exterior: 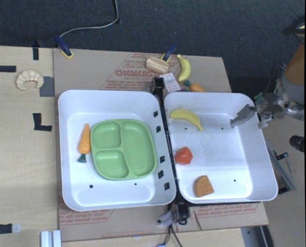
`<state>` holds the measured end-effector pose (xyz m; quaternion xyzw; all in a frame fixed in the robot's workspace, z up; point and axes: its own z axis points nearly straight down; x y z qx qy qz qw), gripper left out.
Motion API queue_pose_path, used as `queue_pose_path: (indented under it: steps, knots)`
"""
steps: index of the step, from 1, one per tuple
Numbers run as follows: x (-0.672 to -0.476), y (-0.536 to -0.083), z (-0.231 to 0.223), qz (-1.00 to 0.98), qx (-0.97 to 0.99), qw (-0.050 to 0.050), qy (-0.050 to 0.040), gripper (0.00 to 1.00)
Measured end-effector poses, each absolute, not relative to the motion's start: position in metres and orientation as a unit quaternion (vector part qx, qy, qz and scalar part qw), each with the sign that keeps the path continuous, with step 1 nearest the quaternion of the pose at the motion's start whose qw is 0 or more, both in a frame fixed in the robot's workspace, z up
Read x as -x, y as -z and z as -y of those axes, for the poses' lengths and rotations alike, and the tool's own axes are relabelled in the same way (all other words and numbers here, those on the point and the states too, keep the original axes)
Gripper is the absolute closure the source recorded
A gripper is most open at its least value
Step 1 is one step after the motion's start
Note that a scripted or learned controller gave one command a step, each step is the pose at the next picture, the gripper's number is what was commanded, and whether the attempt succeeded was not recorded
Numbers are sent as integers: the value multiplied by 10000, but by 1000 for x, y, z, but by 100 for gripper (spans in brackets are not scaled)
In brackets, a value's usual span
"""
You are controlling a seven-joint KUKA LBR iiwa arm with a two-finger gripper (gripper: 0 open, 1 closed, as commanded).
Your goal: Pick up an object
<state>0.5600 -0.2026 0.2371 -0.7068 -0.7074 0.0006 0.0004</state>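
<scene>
Camera view, gripper (pixel 251 113): at the right bin's (pixel 245 192) far right rim, one grey finger slanting in over the wall; I cannot tell its opening, and nothing shows in its hold.
Camera view, candidates: banana (pixel 186 117) far left in the right bin; red piece (pixel 183 156) by the left wall; orange wedge (pixel 203 186) near the front.
Camera view, left bin (pixel 70 107): green tray (pixel 124 148) with a carrot (pixel 84 139) just beside its left edge.
Risk, rim: a straight descent here would likely strike the wall.
Risk, reach: all three lie well apart from the gripper, so it could close on nothing.
Risk, banana: curved and flat-lying, it may slip out sideways.
</scene>
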Motion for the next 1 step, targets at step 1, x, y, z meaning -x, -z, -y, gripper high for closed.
queue_pose_path:
  steps: [1]
  knots:
    - [-590, -164, 169, 7075, 7067, 13, -5, 0]
